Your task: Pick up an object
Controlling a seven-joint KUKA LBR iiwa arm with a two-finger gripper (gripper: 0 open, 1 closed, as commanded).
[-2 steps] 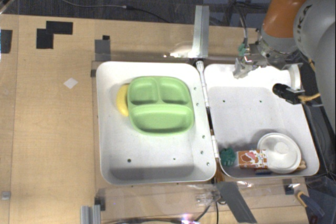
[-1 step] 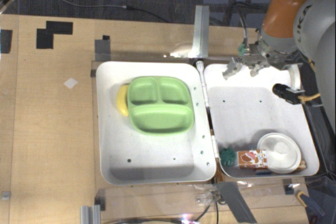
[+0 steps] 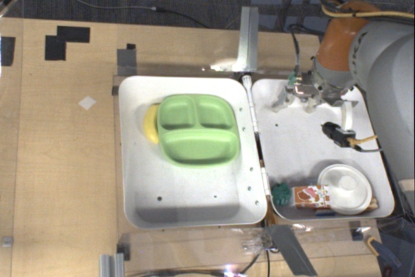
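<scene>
Currently: approach step. Gripper [image 3: 299, 93] hovers at far end of right bin [image 3: 292, 159], well apart from white bowl [image 3: 345, 188]; finger state: cannot tell. Candidates: bowl, carton [image 3: 311, 196] just beside it. Next: descend over one

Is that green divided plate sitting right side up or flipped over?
Right side up: the green plate in the left bin shows its three hollow sections facing upward.
</scene>
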